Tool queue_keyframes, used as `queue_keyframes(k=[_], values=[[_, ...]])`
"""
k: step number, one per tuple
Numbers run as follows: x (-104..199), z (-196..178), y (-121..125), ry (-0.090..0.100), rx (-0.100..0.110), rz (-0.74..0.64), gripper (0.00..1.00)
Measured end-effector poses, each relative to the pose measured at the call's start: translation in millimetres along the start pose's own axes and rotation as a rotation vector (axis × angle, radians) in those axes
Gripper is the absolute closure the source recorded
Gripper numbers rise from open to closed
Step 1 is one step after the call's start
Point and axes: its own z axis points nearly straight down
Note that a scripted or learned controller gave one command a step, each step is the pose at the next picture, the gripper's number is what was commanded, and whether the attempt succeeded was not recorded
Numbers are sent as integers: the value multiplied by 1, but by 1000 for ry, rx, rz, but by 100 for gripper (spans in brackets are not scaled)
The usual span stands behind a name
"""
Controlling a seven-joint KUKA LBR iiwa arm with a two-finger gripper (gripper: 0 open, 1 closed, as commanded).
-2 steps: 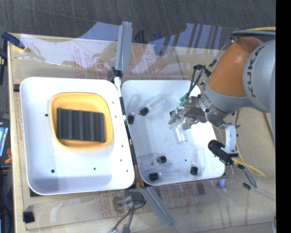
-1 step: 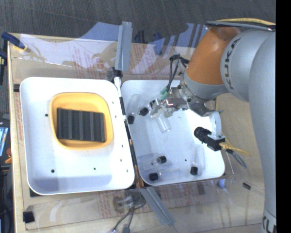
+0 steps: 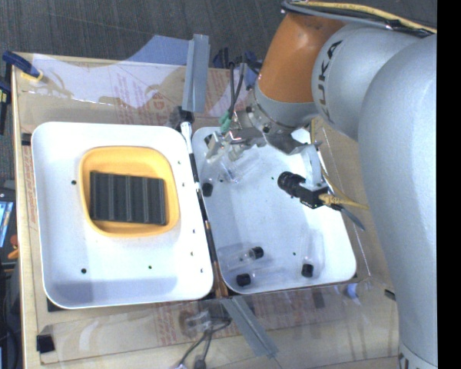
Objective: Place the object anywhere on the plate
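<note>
I see the gripper [image 3: 229, 146] low over the far left corner of the right bin [image 3: 334, 237], but I cannot tell how its jaws stand. A clear object [image 3: 242, 167] lies just beside it; the yellow plate [image 3: 129, 193] sits in the left bin [image 3: 54, 229]

Left bin open, right bin crowded at the back

The yellow plate [image 3: 131, 194] with its dark ribbed insert lies unobstructed in the left bin [image 3: 61, 275] — the arm [image 3: 353, 91] overhangs the right bin [image 3: 338, 264], whose near floor carries small dark pieces [image 3: 255, 252].
</note>
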Motion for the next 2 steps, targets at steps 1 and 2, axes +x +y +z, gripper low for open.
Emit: queue_keyframes(k=[1,2], values=[[39,17,28,-2,-1,-310,100],[38,16,28,-2,-2,-310,0]])
